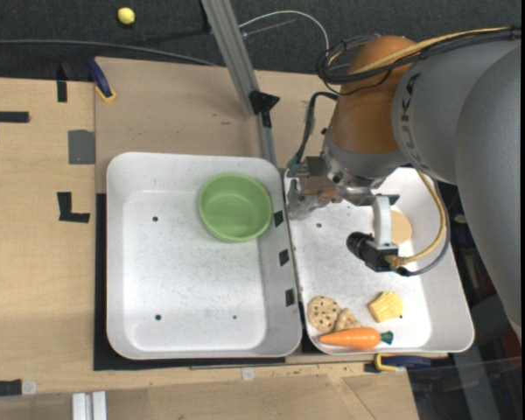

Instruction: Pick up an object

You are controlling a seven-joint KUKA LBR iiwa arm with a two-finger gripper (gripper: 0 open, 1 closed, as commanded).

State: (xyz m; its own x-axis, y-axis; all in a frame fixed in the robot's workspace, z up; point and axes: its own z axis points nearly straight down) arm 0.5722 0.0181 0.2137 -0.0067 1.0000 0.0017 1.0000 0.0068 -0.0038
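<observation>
**Arm over the right bin, objects waiting at the near edge**

We start with the light wooden desk (35,261), which carries two shallow white plastic bins side by side so that the arm can work between them. The big grey arm with its orange band (372,94) reaches in from the right and hangs over the far part of the right bin (451,318). Its end effector (311,191) sits near the wall that the two bins share; we cannot tell how it is set, because the wrist covers it.

In the left bin (131,234) we see a round green plastic bowl (234,206), upright, at the far right corner.

The small candidates lie grouped at the near edge of the right bin: an orange toy carrot (354,339), a round brown cookie (322,311) just beside it, and a yellow cheese-like wedge (385,306). We judge that nothing is picked yet.
</observation>
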